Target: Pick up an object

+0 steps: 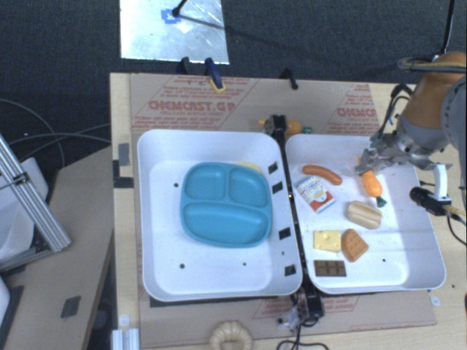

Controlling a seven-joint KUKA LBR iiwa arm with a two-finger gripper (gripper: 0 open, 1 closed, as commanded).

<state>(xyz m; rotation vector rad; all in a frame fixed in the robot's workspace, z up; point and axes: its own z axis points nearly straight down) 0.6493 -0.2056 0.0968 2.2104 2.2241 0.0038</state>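
Over the right-hand shallow white bin (423, 268), the grey two-finger gripper (370, 165) is hovering just above the small orange plastic carrot (372, 184), seemingly lining up for a grasp. Whether it is released or clenched, I cannot tell. Nothing is showing between it yet; the carrot is lying on the bin floor.

Dark carpet floor (58, 42) fills the top of the frame, a shiny metal sheet (174, 19) lying on it. Cardboard-topped desk (241, 97) at centre; aluminium frame (25, 203) at left.
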